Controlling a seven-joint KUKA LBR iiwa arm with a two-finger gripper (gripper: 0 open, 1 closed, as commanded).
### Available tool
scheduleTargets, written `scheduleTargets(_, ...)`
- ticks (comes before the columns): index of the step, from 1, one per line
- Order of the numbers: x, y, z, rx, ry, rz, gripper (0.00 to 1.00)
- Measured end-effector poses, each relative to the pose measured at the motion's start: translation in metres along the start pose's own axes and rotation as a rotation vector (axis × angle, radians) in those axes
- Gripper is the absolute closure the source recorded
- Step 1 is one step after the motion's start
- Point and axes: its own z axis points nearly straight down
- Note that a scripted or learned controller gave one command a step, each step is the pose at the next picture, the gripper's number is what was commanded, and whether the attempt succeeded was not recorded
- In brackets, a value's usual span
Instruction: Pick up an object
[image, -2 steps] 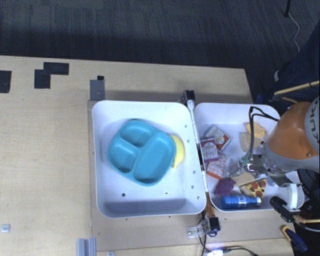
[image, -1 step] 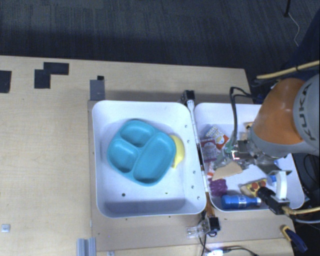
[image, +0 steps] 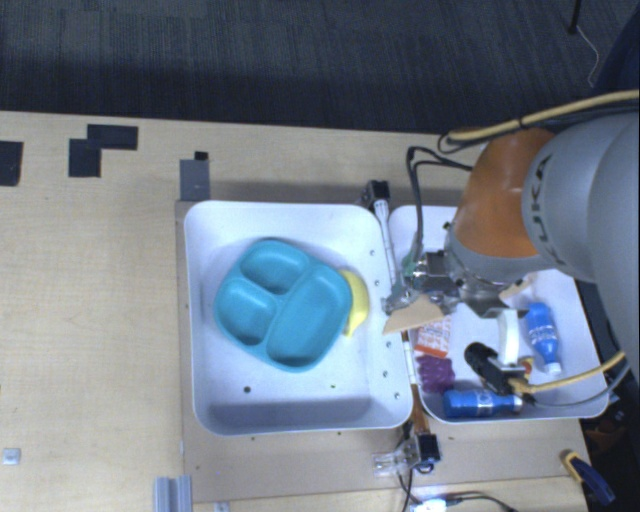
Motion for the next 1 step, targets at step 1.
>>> scheduleTargets(1,0.0930,0.0792,-0.0001,-0.001,0.000,-0.001,1.00)
